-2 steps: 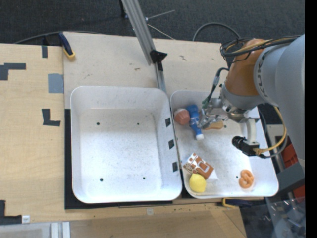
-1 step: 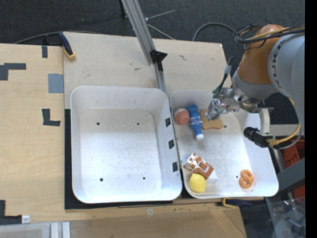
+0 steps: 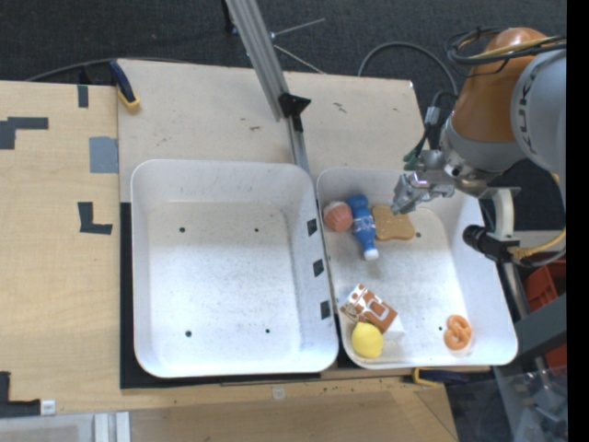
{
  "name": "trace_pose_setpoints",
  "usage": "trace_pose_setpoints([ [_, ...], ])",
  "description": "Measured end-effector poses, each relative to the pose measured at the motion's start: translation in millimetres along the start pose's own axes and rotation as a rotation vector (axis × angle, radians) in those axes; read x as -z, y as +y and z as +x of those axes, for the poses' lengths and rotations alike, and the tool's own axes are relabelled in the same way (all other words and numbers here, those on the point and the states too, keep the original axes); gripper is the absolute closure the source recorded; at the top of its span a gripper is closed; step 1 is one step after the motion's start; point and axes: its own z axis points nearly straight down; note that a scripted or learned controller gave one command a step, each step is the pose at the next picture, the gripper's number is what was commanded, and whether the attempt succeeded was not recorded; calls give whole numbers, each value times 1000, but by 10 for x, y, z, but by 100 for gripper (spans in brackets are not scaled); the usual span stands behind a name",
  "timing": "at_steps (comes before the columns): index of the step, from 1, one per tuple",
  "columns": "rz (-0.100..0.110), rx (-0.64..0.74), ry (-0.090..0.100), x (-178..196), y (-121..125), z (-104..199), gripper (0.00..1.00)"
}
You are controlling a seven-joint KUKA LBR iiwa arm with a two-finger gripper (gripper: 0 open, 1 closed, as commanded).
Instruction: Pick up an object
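Note:
The right bin holds several small objects. A blue bottle with a white cap lies near the bin's back left, with a reddish ball touching its left side. A tan toast-shaped piece lies just right of the bottle. Near the front sit a brown and white box, a yellow lemon and an orange ring-shaped piece. My gripper hangs over the back of the right bin, directly above the far edge of the toast piece.
The left bin lies beside the right one, sharing a middle wall. A slanted metal rail runs from the top down to the bins' junction. Dark cables loop behind the arm at upper right.

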Motion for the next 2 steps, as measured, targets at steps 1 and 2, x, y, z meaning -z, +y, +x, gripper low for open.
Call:
trace_pose_setpoints([
  [1,3,4,2,12,120,458,100],
  [2,3,7,3,67,143,1107,100],
])
